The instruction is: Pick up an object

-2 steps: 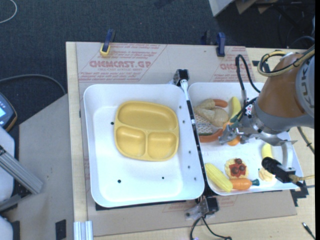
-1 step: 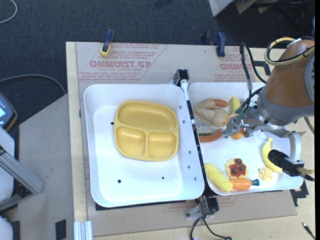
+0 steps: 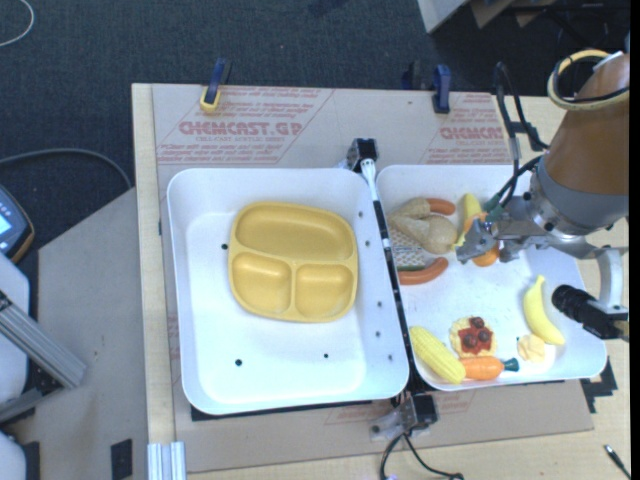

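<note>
So there's a bench (image 3: 150,268) with two shallow white bins sitting side by side. The left bin (image 3: 200,348) has a yellow plate (image 3: 294,261) in it, the kind with three compartments, lying flat and a bit above the middle of the bin. The right bin (image 3: 500,298) is where all the toy food is. Up near its top left corner there's a sausage (image 3: 428,206) and just below it a tan lumpy thing that looks like a piece of chicken (image 3: 425,232), the two touching or close to it. Under the chicken there's something with a mesh pattern I can't make out, and a red pepper (image 3: 422,271) lying along its lower edge. Along the front of that bin you get a corn cob (image 3: 437,354), a carrot (image 3: 483,368) just beside it, and a small round pizza-looking piece (image 3: 473,336) right above the carrot. A banana (image 3: 541,312) lies toward the right side, with a pale yellow chunk (image 3: 534,349) near its lower end. The arm (image 3: 590,148) comes in from the right and the gripper (image 3: 483,245) is low over the upper middle of the right bin, right at a small orange thing (image 3: 486,258) with a yellow piece (image 3: 468,211) just above it. Honestly can't tell if the gripper is closed on the orange thing or just parked over it, the metal bits cover too much of it.
</note>
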{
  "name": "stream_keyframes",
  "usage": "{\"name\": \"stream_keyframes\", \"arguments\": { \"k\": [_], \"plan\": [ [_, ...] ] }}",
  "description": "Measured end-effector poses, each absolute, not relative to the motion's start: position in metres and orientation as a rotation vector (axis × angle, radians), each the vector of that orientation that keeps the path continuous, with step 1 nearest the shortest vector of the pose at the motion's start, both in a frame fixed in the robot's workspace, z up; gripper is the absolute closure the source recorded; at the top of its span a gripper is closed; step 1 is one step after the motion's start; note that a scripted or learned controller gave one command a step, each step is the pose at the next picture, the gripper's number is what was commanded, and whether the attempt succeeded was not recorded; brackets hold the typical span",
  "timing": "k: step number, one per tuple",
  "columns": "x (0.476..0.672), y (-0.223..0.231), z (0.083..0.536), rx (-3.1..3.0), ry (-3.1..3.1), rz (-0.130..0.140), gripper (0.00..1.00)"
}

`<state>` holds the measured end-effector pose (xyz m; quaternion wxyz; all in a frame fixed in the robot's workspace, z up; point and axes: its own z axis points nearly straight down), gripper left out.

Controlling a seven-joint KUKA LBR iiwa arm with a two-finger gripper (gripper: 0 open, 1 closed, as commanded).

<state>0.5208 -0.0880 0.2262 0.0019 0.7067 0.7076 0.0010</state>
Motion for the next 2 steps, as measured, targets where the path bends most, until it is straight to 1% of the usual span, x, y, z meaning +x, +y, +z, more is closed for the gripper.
{"name": "stream_keyframes", "arguments": {
  "k": [1,2],
  "plan": [
    [0.562,-0.056,0.215,2.214,2.224,0.004,1.00],
    [0.601,-0.025,0.213,2.215,2.222,0.005,1.00]
  ]
}}
